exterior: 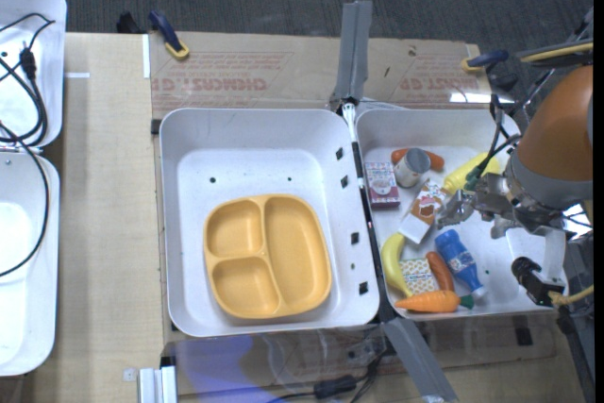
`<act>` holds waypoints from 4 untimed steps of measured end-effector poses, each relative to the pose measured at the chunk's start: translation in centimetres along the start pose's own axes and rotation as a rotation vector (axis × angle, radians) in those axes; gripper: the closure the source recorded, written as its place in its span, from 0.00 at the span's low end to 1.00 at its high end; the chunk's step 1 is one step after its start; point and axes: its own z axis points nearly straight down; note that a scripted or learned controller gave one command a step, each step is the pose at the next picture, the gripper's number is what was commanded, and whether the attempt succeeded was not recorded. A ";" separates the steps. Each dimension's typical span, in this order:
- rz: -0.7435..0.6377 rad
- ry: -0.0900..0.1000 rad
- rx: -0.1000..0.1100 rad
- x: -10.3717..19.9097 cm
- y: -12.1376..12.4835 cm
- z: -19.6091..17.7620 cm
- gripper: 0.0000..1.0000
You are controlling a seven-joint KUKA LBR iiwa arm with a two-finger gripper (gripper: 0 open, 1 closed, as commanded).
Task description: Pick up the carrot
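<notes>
The carrot (429,302), orange with a green tip at its right end, lies flat along the front wall of the right bin (491,305). My gripper (451,206) hangs over the middle of that bin, above a small white and red carton (427,206) and beside a blue bottle (460,260). It is well back from the carrot, about a hand's width toward the rear. Nothing from the bin is visibly lifted.
The right bin also holds a banana (390,261), a red sausage (440,271), a yellow packet (415,277), a small can (411,168), a red box (380,184) and a yellow bottle (467,171). A yellow divided plate (269,255) sits in the left bin (189,156).
</notes>
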 end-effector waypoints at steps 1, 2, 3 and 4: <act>-0.398 0.000 -0.008 0.6 -2.6 5.2 0.00; -0.562 -0.006 -0.015 1.7 -2.7 5.1 0.00; -0.559 0.000 -0.005 0.7 -0.9 3.1 0.00; -0.803 0.000 -0.002 1.5 -3.0 4.1 0.00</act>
